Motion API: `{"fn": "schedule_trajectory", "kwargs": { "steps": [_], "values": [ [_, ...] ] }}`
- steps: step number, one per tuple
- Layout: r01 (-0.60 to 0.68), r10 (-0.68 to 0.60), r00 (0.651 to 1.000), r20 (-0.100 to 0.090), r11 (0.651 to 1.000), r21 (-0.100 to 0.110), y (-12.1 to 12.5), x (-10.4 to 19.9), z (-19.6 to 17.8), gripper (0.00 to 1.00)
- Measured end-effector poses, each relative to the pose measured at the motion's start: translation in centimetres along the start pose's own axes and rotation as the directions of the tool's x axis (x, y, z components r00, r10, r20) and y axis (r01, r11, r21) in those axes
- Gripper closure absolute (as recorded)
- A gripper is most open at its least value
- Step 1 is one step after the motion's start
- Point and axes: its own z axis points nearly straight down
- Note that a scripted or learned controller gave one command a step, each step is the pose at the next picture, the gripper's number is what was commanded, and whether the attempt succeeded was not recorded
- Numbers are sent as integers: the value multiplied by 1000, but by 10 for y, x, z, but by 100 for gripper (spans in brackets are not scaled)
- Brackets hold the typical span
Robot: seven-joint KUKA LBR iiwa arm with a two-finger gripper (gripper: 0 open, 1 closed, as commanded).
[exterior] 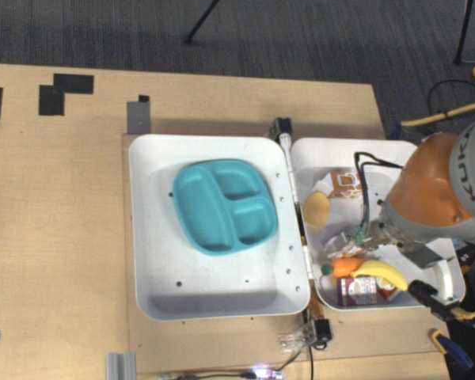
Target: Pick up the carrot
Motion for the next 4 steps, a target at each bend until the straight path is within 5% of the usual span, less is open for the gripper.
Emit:
{"fn": "schedule_trajectory", "kwargs": {
  "steps": [1, 2, 3, 4],
  "values": [
    [236, -236, 972, 7, 972, -6, 2, 3, 1, 0],
    [532, -532, 847, 11, 847, -10, 4, 1, 0, 0],
    [681, -681, 732, 14, 732, -8, 5, 3, 0, 0],
    [750, -750, 662, 16, 661, -7, 7, 8, 0, 0]
  ]
}}
